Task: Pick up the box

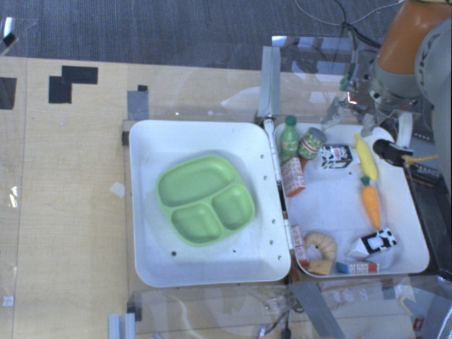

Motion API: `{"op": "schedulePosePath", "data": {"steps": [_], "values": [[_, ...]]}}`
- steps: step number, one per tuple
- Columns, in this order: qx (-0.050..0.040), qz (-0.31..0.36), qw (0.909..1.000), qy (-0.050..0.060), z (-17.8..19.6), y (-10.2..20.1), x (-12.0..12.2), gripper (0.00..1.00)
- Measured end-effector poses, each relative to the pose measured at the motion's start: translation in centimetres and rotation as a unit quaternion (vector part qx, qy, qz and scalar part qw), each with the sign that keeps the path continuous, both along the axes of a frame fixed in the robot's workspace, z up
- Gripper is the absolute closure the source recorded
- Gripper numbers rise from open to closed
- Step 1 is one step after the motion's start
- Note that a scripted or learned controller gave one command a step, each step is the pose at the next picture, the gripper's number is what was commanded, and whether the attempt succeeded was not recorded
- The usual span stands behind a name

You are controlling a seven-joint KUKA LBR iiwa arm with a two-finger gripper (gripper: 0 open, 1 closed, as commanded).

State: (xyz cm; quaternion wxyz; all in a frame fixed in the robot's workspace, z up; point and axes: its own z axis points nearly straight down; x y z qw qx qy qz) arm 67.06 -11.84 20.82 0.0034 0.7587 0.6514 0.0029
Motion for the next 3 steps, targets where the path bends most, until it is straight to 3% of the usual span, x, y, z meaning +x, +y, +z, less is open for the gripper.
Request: {"op": "schedulePosePath", "data": {"steps": [1, 2, 3], "values": [[0.0, 0.022, 0.9998, -0.001, -11.9, -1.4, -7.4, 0.0], [-0.0037, 0.022, 0.9997, -0.003, -11.8, 3.0, -4.3, 0.0], [0.001, -0.062, 0.9981, -0.001, -11.8, 1.7, -9.1, 0.0]]}}
